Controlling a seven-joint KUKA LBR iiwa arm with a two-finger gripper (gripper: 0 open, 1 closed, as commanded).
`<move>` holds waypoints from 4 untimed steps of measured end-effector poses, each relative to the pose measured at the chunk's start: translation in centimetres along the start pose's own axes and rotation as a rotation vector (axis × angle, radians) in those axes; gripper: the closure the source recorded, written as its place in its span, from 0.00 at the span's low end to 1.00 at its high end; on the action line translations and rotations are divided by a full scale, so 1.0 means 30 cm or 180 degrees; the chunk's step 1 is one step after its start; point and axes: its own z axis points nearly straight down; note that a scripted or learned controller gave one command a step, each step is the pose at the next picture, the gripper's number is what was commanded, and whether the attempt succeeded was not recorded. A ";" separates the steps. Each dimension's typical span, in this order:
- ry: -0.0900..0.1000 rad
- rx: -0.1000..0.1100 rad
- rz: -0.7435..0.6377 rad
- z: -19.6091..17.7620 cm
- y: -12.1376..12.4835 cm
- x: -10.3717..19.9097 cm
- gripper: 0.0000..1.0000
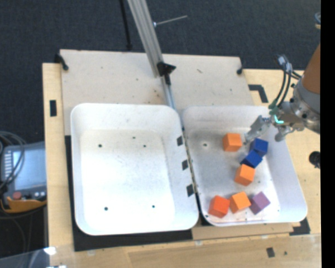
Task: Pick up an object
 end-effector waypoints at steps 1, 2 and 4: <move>-0.0002 -0.0013 0.0002 -0.007 0.002 0.000 0.00; -0.0004 0.0004 0.0013 0.136 0.001 0.011 0.00; -0.0043 -0.0061 0.0020 0.505 -0.025 -0.021 0.00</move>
